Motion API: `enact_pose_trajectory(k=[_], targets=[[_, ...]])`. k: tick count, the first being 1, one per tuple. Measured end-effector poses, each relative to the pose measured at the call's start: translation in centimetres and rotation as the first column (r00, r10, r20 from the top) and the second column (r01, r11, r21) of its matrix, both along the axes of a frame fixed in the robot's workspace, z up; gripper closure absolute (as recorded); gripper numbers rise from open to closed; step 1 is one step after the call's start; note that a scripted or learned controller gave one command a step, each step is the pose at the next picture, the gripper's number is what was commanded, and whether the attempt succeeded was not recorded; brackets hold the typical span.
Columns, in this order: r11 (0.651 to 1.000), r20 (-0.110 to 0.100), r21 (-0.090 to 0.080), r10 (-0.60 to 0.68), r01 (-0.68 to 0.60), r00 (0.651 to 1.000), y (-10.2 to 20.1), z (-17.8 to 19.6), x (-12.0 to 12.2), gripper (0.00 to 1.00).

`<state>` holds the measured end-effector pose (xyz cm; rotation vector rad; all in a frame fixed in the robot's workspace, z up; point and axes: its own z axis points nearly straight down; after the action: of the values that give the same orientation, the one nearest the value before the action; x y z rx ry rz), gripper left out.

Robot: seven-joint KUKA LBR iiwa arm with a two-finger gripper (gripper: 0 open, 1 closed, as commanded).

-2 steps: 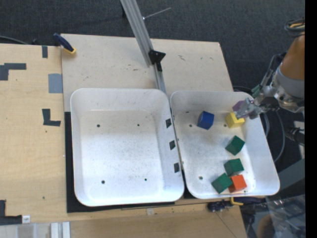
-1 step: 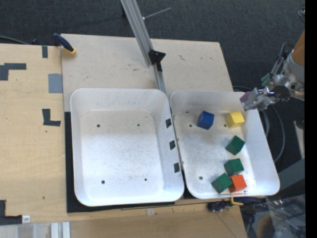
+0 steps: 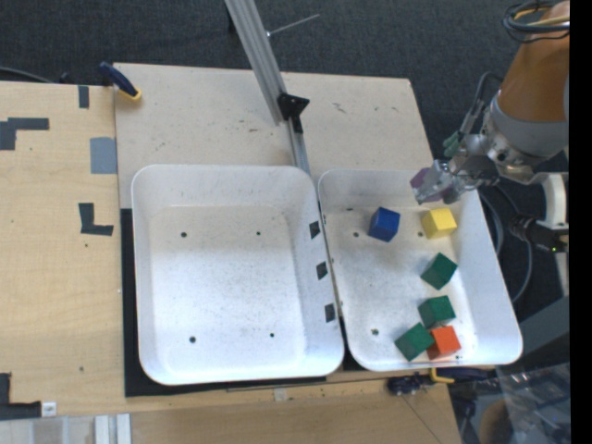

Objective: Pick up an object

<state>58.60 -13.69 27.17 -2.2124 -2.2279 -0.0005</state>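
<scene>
**Gripper over right bin's far corner, fingers unreadable**

Camera view: I see the arm (image 3: 532, 81) coming in from 3 o'clock, orange band above the grey wrist. The gripper (image 3: 435, 185) sits over the right bin (image 3: 495, 289) near its 1 o'clock corner. From this angle I can't tell if the fingers are apart or closed, and I see no block between them.

All blocks are in the right bin. The yellow block (image 3: 439, 221) lies just beside the gripper, at its 6 o'clock, close to the bin's right wall. The blue block (image 3: 384, 224) is at 9 o'clock of the yellow one, a little apart from it. A green block (image 3: 439, 270) sits at 6 o'clock of the yellow one. Further toward the bin's 5 o'clock corner I see a cluster: second green block (image 3: 436, 310), third green block (image 3: 414, 342) and an orange block (image 3: 445, 340), packed close, looks like touching.

The left bin (image 3: 148, 192) lies at 9 o'clock of the right bin, rims side by side. A metal rail (image 3: 259, 49) runs from 12 o'clock down to the gap between the bins
</scene>
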Motion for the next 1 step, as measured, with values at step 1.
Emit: enact_pose_trajectory(k=[1], targets=[[1.000,-0.002,0.000,0.000,0.000,1.000,5.80,-1.76,0.43,1.00]])
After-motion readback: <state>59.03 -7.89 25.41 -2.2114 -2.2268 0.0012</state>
